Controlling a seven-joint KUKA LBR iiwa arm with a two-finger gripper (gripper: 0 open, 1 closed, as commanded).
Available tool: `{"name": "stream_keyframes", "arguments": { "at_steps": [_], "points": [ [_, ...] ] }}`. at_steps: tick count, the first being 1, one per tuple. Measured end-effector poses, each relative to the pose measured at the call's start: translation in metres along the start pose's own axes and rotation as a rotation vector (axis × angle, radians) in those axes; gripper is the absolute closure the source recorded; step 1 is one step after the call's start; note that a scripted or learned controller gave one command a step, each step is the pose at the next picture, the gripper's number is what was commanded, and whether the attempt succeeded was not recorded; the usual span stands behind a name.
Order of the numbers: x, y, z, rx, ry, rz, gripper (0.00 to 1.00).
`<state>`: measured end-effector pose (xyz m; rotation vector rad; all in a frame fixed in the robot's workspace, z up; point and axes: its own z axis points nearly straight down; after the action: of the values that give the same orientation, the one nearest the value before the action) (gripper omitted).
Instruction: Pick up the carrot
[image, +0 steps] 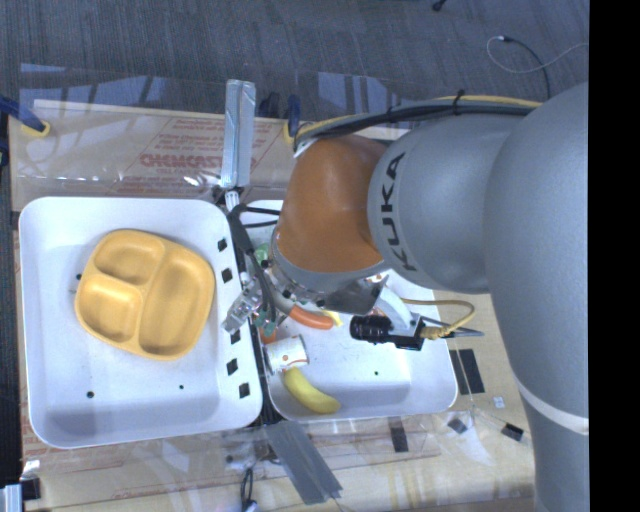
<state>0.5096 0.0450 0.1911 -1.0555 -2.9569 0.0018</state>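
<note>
You've got the carrot (312, 319) lying in the right bin (430, 395), just under the arm's wrist, w/ the gripper (262, 312) right beside its left end. Can't tell gripper state, wrist hides it. Risk: a banana (308, 392) and a small white object (287, 352) sit close, so an off-center close could nudge the carrot away.
</note>
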Motion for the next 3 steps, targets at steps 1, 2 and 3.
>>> {"name": "stream_keyframes", "arguments": {
  "at_steps": [1, 2, 3],
  "points": [
    [-0.040, -0.024, -0.083, -0.002, -0.002, 0.332, 1.00],
    [0.004, -0.026, 0.001, 0.002, 0.001, 0.476, 1.00],
    [0.025, 0.036, -0.086, -0.001, 0.000, 0.489, 1.00]
  ]
}}
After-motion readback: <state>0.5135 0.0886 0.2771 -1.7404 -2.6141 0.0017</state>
